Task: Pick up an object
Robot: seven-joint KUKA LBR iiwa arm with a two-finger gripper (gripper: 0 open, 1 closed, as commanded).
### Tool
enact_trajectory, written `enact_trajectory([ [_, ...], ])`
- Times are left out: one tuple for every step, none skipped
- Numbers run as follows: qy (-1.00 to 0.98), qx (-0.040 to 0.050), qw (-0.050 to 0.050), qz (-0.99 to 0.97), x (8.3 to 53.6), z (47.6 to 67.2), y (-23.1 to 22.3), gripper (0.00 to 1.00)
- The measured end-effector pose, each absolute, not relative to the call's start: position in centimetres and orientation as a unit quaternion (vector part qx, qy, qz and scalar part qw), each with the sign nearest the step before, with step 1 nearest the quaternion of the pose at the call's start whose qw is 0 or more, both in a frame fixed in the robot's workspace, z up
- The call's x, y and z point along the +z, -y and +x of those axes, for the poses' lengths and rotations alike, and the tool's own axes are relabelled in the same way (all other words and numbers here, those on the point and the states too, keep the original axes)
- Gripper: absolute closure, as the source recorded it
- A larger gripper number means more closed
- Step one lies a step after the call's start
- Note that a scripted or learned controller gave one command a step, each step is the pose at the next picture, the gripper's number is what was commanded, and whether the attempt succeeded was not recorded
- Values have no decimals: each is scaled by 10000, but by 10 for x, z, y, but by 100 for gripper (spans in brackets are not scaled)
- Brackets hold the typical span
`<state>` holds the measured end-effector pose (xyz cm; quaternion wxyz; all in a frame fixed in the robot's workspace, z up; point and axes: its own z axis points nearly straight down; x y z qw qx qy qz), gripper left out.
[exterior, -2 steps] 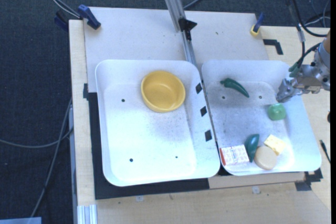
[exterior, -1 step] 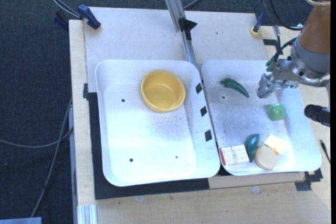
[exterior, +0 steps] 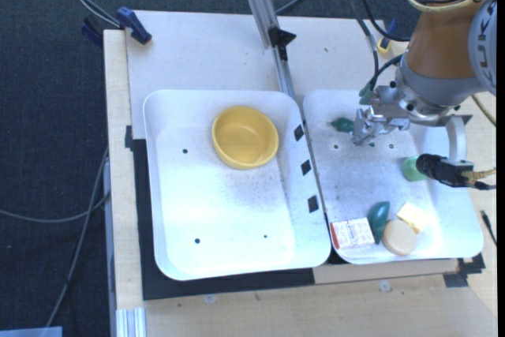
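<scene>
Dark carpet surrounds the tabletop (exterior: 197,43) and its two white bins. Left bin (exterior: 170,249) holds a yellow bowl (exterior: 245,136) near its far edge, with open floor elsewhere. In the right bin (exterior: 347,193), the gripper (exterior: 365,130) hangs beside a small dark-green object (exterior: 343,124); whether it is spread or pressed together cannot be told. A red-and-white carton (exterior: 352,234), its print unreadable, lies at the near edge.
</scene>
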<state>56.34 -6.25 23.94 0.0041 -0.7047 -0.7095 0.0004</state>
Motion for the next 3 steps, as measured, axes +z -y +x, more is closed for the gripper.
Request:
enact_trajectory([
  [7088,-12,2,-7054,245,569,7,100],
  [7092,-15,-3,-7050,230,585,-46,100],
  [7091,-25,2,-7051,244,602,-92,100],
])
